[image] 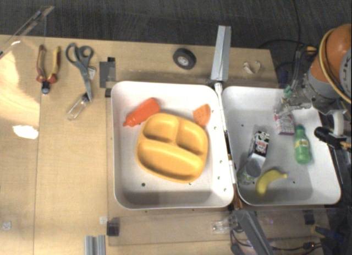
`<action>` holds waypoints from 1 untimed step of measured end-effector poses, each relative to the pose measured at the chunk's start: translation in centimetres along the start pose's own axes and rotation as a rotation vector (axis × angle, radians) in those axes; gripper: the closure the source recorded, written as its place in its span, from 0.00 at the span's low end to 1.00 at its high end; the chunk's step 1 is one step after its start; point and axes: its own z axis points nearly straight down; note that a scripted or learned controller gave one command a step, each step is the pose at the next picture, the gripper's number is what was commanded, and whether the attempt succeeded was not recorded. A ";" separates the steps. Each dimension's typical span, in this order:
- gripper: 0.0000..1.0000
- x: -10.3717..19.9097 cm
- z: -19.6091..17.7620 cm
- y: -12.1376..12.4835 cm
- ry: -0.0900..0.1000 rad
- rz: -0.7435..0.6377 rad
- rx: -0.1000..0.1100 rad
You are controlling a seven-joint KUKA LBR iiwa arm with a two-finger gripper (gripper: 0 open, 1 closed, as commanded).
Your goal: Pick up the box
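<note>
Box: a small black-and-white carton (pixel 260 144) lying in the right bin (pixel 324 193), left of that bin's middle.
Box long axis: runs nearly from the far side to the near side of the view, with the far end leaning a little to the right.
Box near end: just beside a greyish round object (pixel 252 167); whether they touch cannot be told.
Box and gripper: the gripper (pixel 290 101) is over the far part of the right bin, to the right of the box and further back. The two are apart, and nothing of the box lies in the gripper.
Gripper state: whether it is parted or closed cannot be told, since the tip is small and cluttered in this view.
Arm: grey with an orange band (pixel 334 55), reaching in from the right edge over the far right corner of the right bin.
Pinkish packet (pixel 284 123): lies below the gripper in the view, between it and the box.
Green bottle (pixel 301 145): right of the box, lying with its long axis roughly parallel to the box.
Banana (pixel 270 180): near the front of the right bin, below the box and right of the greyish object.
Left bin (pixel 124 155): holds a yellow divided tray (pixel 172 146) and two orange pieces, one (pixel 141 112) at the far left and one (pixel 202 114) by the far right.
</note>
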 end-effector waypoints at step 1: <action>0.00 0.0 0.0 0.0 0.000 0.000 0.000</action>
